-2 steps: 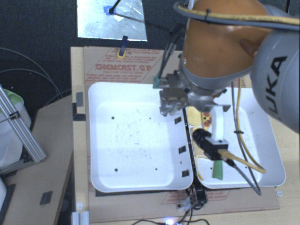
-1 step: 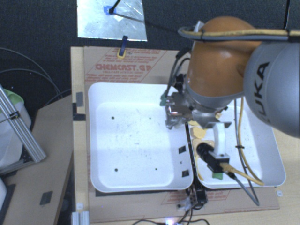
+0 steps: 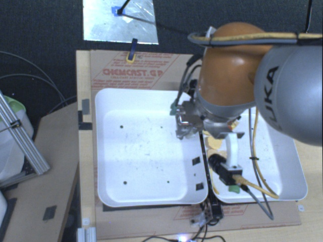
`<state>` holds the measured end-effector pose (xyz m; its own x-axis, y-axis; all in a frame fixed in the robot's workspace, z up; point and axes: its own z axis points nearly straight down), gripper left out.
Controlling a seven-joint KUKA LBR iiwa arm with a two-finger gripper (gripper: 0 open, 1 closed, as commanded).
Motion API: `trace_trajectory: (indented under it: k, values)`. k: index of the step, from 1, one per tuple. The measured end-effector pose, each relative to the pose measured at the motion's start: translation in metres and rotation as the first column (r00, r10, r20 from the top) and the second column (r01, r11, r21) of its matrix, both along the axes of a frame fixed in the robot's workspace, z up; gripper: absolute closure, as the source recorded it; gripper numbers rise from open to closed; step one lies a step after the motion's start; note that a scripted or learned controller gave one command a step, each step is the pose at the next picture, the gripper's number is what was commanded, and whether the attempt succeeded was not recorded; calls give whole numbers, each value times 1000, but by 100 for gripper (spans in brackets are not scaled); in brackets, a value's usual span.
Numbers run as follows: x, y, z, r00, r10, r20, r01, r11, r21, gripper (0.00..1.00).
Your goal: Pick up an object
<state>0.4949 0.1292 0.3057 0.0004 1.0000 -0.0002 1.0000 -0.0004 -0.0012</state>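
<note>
**Pincer over the seam between the bins; grip unreadable**

Pincer (image 3: 184,125) sits low at the dividing walls of the two bins, on the left bin's side of the seam. The wrist housing covers it from above, so I cannot tell whether it is released, clenched or grasping anything. Nothing seen in its hold.

Just right of the pincer, under the wrist: tan piece (image 3: 216,143), flat and pale, lying on the floor of the right bin (image 3: 283,171) close to the dividing wall. Partly hidden by the arm (image 3: 232,64), so its shape is unclear. This is the only loose object made out. The rest of that bin's floor, out to the right of the pincer, is bare white where visible.

Left of the pincer: left bin (image 3: 103,150). Floor shows four small dark dots and faint scuff marks, no objects.

Under both bins: cardboard sheet (image 3: 136,67) with red lettering, its far strip showing beyond the pincer.

Farther beyond the pincer and to the left: silver sheet (image 3: 108,21) on dark ground, a small blue bit (image 3: 117,10) on it.
</note>
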Motion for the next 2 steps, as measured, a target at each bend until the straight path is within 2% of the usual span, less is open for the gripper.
trace_trajectory:
  k: [1, 2]
  values:
    - [29, 4, -39, 1000, 1, 0, -1, 1000, 0, 100]
    - [40, 0, 55, 1000, 4, 13, -4, 1000, 3, 100]
